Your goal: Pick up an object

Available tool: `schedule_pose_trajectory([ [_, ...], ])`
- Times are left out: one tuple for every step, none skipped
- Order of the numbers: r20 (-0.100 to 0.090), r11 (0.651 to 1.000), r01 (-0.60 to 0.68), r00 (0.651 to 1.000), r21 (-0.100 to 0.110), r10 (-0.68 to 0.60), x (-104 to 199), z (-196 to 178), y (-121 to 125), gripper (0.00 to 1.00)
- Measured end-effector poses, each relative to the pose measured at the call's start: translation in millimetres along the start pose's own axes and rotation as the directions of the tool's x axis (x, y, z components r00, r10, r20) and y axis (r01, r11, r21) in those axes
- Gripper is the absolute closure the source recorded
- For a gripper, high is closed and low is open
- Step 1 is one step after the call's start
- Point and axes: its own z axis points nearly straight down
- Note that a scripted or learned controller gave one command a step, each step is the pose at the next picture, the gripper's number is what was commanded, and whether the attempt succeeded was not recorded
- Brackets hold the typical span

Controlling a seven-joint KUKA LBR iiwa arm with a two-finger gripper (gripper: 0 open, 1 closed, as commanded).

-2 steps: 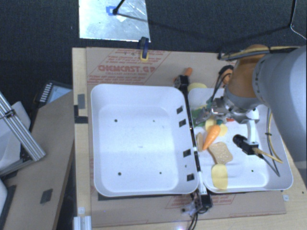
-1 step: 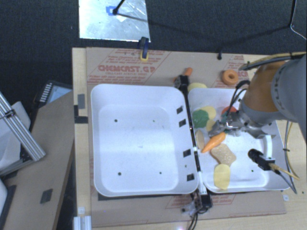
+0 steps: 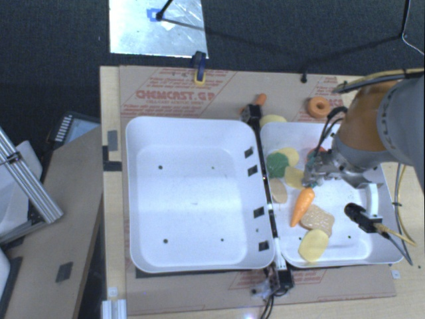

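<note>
"CHEMCAST GP" lettering (image 3: pixel 174 94) on brown sheet (image 3: pixel 219 88) behind bins (image 3: pixel 192 128).

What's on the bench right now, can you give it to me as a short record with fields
left bin: white, shallow
right bin: holds carrot, green piece, yellow pieces, tan piece
arm: reaches in from the right, over the right bin
gripper: just above the carrot's top end; grip unclear
outside bins: doughnut on the board behind the right bin
</note>
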Motion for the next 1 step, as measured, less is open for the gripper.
schedule_pose_trajectory([
  [-0.001,1.0,0.004,1.0,-0.002,-0.004,32.9,-57.1,-10.8,1.0],
])
